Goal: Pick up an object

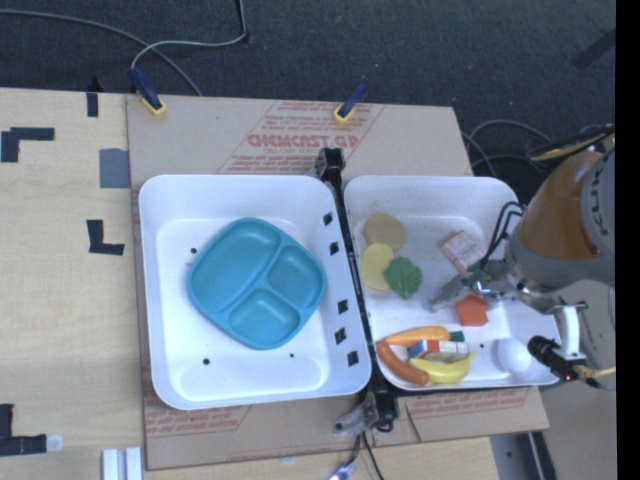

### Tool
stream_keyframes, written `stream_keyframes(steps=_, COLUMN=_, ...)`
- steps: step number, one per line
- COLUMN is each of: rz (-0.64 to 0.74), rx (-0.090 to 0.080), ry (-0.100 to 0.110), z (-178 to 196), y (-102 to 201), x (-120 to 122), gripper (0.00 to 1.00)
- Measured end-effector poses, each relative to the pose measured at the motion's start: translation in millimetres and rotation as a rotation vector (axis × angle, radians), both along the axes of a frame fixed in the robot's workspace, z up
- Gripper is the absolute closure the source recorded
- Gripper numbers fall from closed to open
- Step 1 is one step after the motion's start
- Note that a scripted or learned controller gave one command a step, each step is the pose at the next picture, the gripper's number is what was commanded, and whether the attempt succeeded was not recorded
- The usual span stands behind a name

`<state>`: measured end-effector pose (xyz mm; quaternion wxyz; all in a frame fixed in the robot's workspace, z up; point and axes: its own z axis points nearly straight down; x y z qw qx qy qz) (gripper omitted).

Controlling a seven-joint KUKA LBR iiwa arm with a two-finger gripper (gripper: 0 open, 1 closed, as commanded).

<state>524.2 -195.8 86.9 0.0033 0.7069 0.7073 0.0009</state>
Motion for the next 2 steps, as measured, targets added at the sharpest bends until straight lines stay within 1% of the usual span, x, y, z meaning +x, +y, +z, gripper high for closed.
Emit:
stream_keyframes(steps=1, rz=-0.001, rx=-0.002, ry=-0.002, z=10.0, y=-0.8, x=0.5, gripper=1.00)
stream_keyframes(steps=2, rz=0.002, rx=0.004, ry=0.005, z=41.4, y=54.4, x=90.6, gripper=1.00)
